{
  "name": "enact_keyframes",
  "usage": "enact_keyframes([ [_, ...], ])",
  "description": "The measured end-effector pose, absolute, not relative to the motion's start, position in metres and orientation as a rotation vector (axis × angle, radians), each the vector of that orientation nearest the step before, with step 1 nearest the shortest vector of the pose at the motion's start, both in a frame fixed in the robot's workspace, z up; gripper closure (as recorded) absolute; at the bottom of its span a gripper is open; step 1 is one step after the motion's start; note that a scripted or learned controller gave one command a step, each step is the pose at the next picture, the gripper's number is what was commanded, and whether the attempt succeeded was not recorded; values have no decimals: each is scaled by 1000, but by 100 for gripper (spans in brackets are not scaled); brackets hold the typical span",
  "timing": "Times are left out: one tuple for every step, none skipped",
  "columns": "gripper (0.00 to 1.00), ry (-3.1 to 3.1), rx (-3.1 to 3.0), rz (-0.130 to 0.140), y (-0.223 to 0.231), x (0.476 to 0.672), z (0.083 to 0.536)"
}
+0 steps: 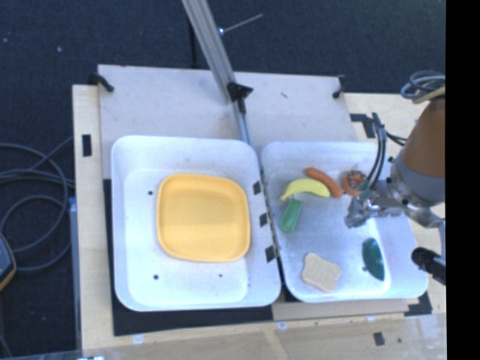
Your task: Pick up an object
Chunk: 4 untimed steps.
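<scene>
Camera view: arm point(424, 152) half cut off

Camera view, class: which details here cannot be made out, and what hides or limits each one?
- Claw: small and blurred; whether it is open or shut cannot be told.
- Small orange-brown item beside the sausage: too small to identify, partly behind the arm's cables.
- Right bin: its right wall is covered by the arm.
- Dark teal object: too blurred to name.
</scene>
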State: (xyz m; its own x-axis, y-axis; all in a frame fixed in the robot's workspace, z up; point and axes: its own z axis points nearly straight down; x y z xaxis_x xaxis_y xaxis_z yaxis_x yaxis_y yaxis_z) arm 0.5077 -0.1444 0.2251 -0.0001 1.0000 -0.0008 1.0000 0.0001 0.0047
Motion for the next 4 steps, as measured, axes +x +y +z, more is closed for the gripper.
enact_keyframes([
  [100,2226,2216,3,-93,529,238],
  [100,2227,2217,1,-41,550,228],
  [100,2225,2217,2,2,569,240],
  [100,2226,2217,2,55,592,248],
])
